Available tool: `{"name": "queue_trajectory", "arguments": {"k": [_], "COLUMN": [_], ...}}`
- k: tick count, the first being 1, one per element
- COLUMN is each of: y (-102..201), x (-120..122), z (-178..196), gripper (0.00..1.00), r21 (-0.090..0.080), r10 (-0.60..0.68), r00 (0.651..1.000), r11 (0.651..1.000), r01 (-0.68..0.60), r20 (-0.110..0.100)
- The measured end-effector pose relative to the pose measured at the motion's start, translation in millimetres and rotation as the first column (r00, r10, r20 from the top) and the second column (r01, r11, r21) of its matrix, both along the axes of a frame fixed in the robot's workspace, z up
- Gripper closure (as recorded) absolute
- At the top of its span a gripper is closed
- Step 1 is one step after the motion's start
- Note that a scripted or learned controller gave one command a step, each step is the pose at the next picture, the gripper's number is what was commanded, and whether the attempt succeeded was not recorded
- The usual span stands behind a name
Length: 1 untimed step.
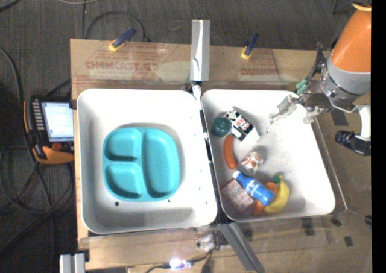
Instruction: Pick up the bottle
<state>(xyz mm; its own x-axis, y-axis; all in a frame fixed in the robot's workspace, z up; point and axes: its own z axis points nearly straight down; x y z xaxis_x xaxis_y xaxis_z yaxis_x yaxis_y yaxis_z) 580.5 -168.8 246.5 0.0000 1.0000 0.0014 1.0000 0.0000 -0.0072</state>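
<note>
Claw (294,108) up at the right bin's (322,202) far right corner, fingers spread and gripping nothing, hanging over bare white floor. Open room beneath it and along the right wall. The bottle (254,187), blue with a white cap, lies flat toward the near edge, hemmed in: banana (278,195) touching its right side, a packet (236,196) on its left, a small can (251,161) just above. An orange sausage (229,152) and a black-and-white carton (239,123) crowd the left wall. The left bin (87,163) holds a teal tray (143,161), centered, margins all round.
</note>
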Motion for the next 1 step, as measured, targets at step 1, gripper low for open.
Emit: {"name": "queue_trajectory", "arguments": {"k": [1], "y": [41.6], "x": [-54.2], "z": [-139.0], "gripper": [0.00], "r21": [0.001], "r10": [0.094], "r00": [0.996], "r11": [0.996], "r01": [-0.094], "r20": [-0.002]}}
